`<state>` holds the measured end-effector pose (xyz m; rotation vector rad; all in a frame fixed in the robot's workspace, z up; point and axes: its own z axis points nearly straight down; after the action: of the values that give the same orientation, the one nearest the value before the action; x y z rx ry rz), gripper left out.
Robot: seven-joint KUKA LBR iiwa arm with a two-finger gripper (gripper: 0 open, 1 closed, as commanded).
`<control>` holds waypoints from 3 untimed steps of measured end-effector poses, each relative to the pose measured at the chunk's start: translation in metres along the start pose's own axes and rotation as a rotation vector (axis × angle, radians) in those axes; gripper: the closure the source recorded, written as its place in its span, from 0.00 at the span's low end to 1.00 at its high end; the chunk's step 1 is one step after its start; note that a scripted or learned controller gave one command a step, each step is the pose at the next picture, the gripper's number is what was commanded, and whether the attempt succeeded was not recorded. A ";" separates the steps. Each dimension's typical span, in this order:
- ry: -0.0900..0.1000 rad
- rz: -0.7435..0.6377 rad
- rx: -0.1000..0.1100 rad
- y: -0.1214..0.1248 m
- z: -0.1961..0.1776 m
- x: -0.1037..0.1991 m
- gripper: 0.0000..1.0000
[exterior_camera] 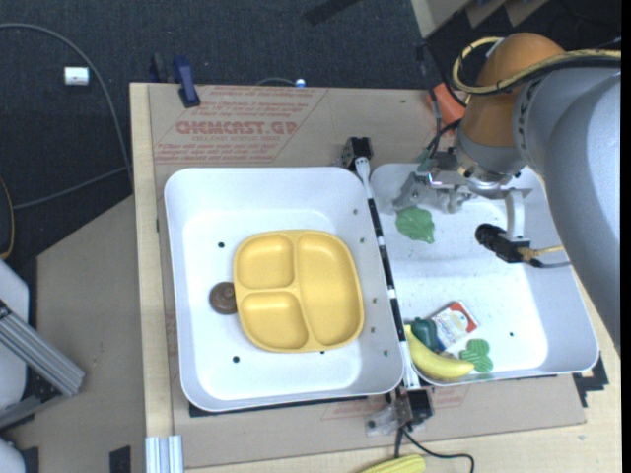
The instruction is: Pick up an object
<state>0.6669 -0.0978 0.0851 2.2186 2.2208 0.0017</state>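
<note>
Banana (437, 362) and a snack packet (455, 322) lie well below the gripper (434, 197), whose jaw state I cannot tell. Just beneath the jaws sits a green leafy toy (416, 225), likely light and soft; pinch its middle.

a divided plate (296, 291) sits in the left bin (187, 205); a banana (437, 361) lies in the right bin's (562, 333) near corner.
</note>
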 end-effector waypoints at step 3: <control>-0.001 0.001 0.000 0.000 0.000 -0.013 0.00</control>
<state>0.6668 -0.1110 0.0850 2.2194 2.2194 0.0012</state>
